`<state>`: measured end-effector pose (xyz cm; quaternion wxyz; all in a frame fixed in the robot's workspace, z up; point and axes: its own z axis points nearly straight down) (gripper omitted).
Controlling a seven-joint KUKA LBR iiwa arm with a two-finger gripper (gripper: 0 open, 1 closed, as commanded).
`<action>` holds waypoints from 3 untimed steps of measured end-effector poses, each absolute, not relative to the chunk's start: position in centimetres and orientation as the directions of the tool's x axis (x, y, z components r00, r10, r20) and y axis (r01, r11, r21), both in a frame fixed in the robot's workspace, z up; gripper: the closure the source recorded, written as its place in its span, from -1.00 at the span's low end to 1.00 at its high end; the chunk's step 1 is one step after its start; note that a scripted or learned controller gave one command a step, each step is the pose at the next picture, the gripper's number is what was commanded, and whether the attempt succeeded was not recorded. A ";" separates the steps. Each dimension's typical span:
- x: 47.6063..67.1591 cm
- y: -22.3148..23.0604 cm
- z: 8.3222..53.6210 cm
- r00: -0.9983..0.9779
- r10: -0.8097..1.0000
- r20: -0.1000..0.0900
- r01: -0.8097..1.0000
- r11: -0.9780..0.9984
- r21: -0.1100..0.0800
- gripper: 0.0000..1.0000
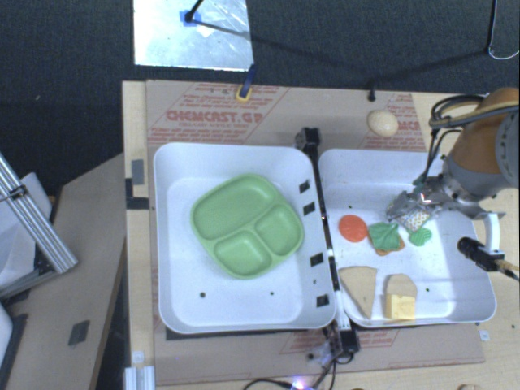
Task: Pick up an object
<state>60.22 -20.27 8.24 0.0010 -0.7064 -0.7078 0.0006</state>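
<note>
Two white bins side by side on a bench: left bin [175,299] with a green plate [248,226] of three compartments, right bin [463,299] with a scatter of toy food. Reaching in from the right, and cut off by the frame edge, a grey arm [487,149] with its orange band. Low over the middle of the right bin, the gripper [413,210], silvery and blurred. Impossible to tell whether open or closed, or whether touching anything. Beneath it, a speckled pale patch, too indistinct to identify. Just below the gripper, a big leaf [386,238] and a small leaf [420,236], both green, lying close together on the bin floor. Just beside the big leaf, on its left, an orange disc [353,228]. Nearer the front wall, a tan wedge [359,287] and a tan slice [400,284], with a yellow block [398,305] against the slice. Beyond the right bin, outside it on the board, a cream ball [383,123].
</note>
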 end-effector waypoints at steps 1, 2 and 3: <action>60.4 -20.3 9.6 -0.003 1.000 -0.002 1.000 0.003 0.005 1.00; 60.9 -19.5 15.6 -0.006 1.000 -0.002 1.000 0.006 0.008 1.00; 61.6 -19.3 20.1 -0.006 1.000 -0.002 1.000 0.006 0.007 1.00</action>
